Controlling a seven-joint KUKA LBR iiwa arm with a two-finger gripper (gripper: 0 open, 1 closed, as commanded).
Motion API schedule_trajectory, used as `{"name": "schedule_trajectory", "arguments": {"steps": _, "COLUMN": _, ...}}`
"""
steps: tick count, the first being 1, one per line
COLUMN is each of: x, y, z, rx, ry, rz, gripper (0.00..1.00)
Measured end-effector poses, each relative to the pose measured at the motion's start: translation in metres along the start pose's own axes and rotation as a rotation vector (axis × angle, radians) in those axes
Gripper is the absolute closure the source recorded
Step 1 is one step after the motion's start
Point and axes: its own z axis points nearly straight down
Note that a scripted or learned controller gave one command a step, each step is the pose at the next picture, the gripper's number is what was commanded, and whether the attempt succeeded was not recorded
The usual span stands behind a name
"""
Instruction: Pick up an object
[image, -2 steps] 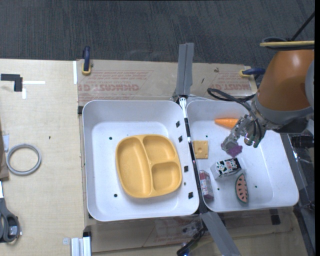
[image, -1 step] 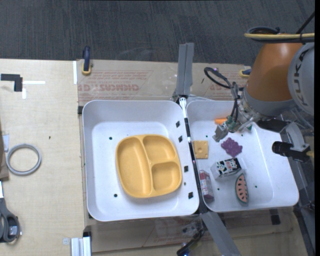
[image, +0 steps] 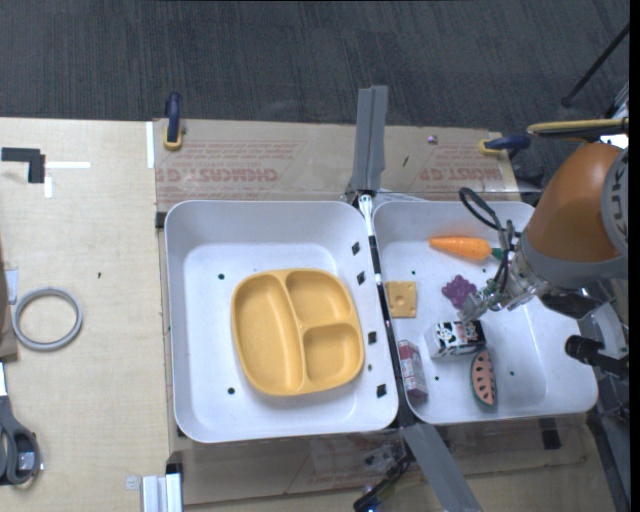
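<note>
Grey and orange, the arm is reaching in from the right of the frame, and its gripper (image: 480, 312) is hanging low in the right bin (image: 560, 390), just above a small black-and-white carton (image: 455, 338). Whether anything is being held, or how the gripper is set, cannot be told from this slanted view.

The carton is lying in the middle of the right bin, patterned like cowhide, its upper right edge sitting directly under the gripper tip. A purple bunch of grapes (image: 459, 291) is resting just to the upper left of it, and an orange carrot (image: 461, 245) is lying farther up. A watermelon slice (image: 484, 378) is sitting at lower right of the carton, a dark red can (image: 411, 369) at its lower left, and a tan cracker square (image: 402, 298) near the divider.

In the left bin (image: 190, 330) a yellow divided plate (image: 297, 330) is lying flat.
</note>
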Motion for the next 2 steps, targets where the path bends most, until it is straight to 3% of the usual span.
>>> {"name": "schedule_trajectory", "arguments": {"steps": 1, "x": 0.0457, "y": 0.0145, "z": -0.1434, "rx": 0.003, "ry": 0.000, "rz": 0.026, "gripper": 1.00}}
{"name": "schedule_trajectory", "arguments": {"steps": 2, "x": 0.0457, "y": 0.0144, "z": -0.1432, "rx": 0.004, "ry": 0.000, "rz": 0.026, "gripper": 0.00}}
